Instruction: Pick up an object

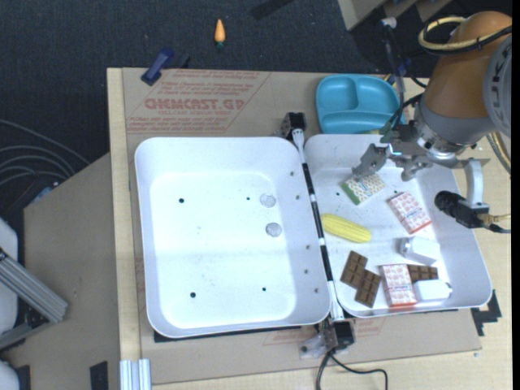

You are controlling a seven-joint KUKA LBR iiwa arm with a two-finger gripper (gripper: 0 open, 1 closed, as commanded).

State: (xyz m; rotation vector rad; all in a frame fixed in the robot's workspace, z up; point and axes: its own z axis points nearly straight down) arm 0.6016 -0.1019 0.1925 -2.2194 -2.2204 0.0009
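Camera view: arm [463,71] over right bin [475,258], fingers [388,162] spread, holding nothing.

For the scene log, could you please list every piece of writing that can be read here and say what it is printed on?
"CHEMCAST GP", red capitals on the brown protective sheet of the bench top.
Smaller red lines above and below it: too blurred to read.
Green-edged packet below the pincer: print too small to read.
Two red-and-white packets: patterned, nothing legible.
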